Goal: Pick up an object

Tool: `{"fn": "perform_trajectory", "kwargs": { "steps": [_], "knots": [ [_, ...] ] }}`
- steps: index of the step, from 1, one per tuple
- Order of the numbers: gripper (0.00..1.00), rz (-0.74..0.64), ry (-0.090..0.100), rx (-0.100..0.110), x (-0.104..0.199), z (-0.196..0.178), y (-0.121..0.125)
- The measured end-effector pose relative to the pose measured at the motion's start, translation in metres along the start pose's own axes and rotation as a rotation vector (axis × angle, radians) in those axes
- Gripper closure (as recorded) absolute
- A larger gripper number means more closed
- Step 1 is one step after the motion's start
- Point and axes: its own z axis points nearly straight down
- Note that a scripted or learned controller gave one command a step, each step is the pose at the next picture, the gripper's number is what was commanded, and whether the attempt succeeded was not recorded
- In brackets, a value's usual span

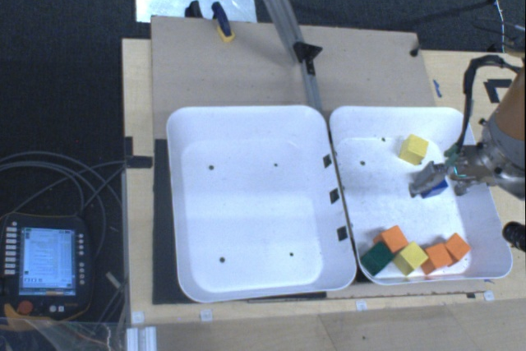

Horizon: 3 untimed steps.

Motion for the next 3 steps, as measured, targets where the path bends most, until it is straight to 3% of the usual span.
{"fn": "perform_trajectory", "kwargs": {
  "steps": [1, 2, 3],
  "knots": [
    [0.00, 0.001, 0.000, -0.001, 0.000, 0.000, 0.000],
    [0.00, 0.001, 0.001, 0.005, 0.009, 0.051, 0.005],
    [0.00, 0.003, 0.000, 0.005, 0.001, 0.098, 0.002]
  ]
}}
